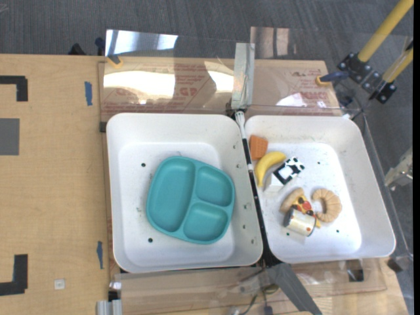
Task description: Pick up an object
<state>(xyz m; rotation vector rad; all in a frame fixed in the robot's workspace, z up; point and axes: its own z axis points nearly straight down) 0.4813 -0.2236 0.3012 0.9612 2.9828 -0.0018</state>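
Banana (268, 167) lengthwise upper-right to lower-left

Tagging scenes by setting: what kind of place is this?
Likely a robot-picking test bench: two shallow white plastic bins side by side, a teal divided plastic plate in one, a yellow toy banana in the other.

- Two bins sit side by side on the bench: the left bin (125, 176) and the right bin (354, 235).
- A divided plate (190, 200) lies in the left bin.
- In the right bin, a banana (268, 166) lies near the dividing wall, a carrot piece (258, 145) just behind it.
- A small patterned block (289, 170) lies right of the banana.
- A pizza slice (294, 202), a croissant (328, 205) and a small can (300, 224) cluster nearer the front.
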